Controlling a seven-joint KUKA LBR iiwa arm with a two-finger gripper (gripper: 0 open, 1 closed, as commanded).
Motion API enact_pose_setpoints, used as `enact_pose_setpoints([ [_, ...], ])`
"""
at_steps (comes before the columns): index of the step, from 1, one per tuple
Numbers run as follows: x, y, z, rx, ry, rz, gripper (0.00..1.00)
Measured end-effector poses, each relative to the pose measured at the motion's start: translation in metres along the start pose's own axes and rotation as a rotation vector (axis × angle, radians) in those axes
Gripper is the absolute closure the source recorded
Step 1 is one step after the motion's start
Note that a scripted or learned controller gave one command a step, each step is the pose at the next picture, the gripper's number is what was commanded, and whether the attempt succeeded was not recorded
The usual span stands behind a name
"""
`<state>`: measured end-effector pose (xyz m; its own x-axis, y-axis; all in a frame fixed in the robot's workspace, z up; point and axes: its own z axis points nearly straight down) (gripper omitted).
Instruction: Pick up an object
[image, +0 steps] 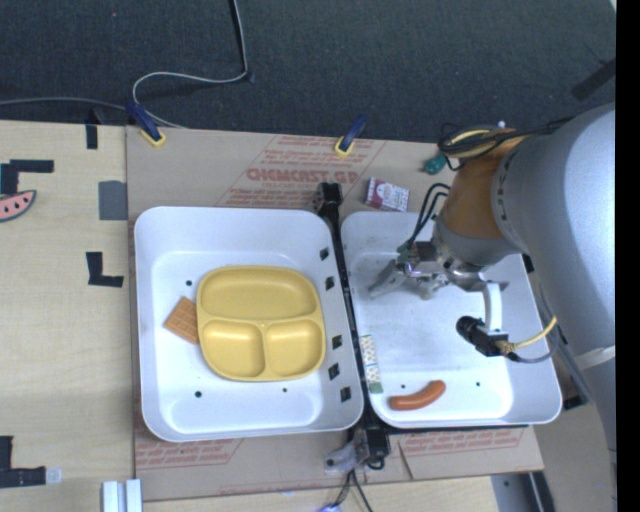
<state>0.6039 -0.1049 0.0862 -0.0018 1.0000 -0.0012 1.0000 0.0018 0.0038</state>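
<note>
A sausage (416, 396) lies near the front edge of the right bin (520, 400), tilted a little, alone on the white floor. Up the bin from it, well apart, the gripper (392, 277) hangs over the back-left part of that bin, its fingers (381, 285) pointing left toward the divide between the bins. Nothing sits between those fingers, and whether they are spread or closed I cannot tell from this angle. Behind it the arm (560, 200) comes in from the right, orange band (470, 195) above the wrist, cables looping around it.

Over in the left bin (160, 400), a yellow tray (262, 321) with three compartments sits in the middle. A brown cracker (182, 320) pokes out from under its left edge, touching it.

Both bins rest on cardboard (200, 170), and a small packet (385, 194) lies on that cardboard just behind the right bin.
</note>
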Motion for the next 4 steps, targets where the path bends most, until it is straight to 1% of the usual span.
enact_pose_setpoints([
  [1, -0.008, -0.065, 0.0, 0.001, -0.001, 0.001, 0.0],
  [2, -0.009, -0.065, -0.01, -0.002, -0.003, 0.002, 1.0],
  [3, -0.009, -0.065, -0.01, -0.002, -0.003, 0.002, 0.0],
  [4, -0.008, -0.065, -0.019, -0.001, -0.002, 0.001, 1.0],
])
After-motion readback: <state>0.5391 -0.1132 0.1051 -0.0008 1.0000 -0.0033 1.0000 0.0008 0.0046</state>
